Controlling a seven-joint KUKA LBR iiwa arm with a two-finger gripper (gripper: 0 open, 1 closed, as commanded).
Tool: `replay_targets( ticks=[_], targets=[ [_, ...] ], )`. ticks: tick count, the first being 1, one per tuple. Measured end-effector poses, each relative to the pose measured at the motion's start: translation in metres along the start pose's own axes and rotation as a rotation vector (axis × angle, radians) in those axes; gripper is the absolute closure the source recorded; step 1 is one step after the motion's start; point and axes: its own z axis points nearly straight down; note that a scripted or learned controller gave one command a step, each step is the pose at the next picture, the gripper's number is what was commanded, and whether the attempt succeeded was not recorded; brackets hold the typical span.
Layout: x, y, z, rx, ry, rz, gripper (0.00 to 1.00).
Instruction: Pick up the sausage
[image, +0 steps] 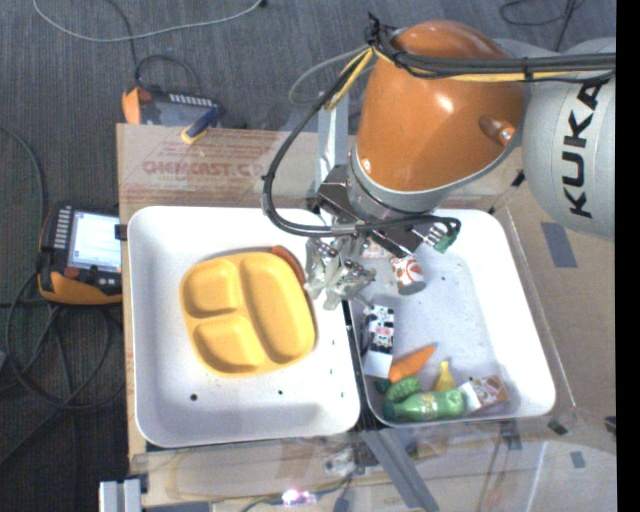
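Camera view, grey and orange arm (440, 110) over both white bins, left bin (150, 400) carrying yellow divided plate (248, 310), sausage (291, 263) against plate's far right rim, jaws (335, 275) just beside it, grip state unclear, carrot (412, 362) near right bin's (520, 330) near edge.

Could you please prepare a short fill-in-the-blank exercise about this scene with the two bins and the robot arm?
1. The yellow tray with three compartments lies in the ____ bin of this view.
2. The carrot lies in the ____ bin of this view.
3. The gripper hangs above the ____ between the two bins.
4. A brown sausage peeks out along the tray's upper ____ edge.

Missing words: left; right; border; right
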Motion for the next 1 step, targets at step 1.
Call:
replay_targets(
  ticks=[1],
  targets=[
    [0.0667,-0.0659,0.0643,0.002,0.007,-0.168,1.0]
  ],
)
